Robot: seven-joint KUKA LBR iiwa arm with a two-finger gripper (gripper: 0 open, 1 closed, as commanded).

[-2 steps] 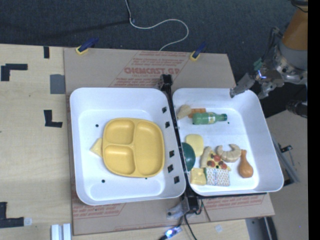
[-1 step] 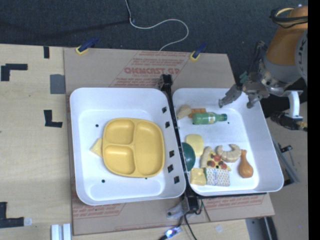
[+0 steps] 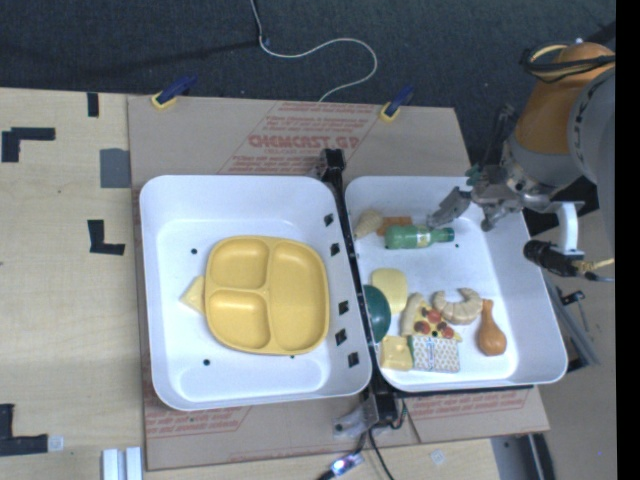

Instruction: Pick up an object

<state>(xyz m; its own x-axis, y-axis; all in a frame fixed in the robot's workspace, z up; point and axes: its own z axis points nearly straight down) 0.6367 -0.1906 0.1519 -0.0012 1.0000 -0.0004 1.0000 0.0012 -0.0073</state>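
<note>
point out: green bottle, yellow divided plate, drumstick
green bottle (image 3: 412, 236), camera view, on its body.
yellow divided plate (image 3: 268, 294), camera view, on its centre ridge.
drumstick (image 3: 490, 335), camera view, on its meaty end.

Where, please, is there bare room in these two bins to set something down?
Bare floor runs along the left shallow white bin behind and in front of the yellow divided plastic plate. The right shallow white bin is bare at its far right corner, crowded near the green plastic bottle and brown toy drumstick.
</note>
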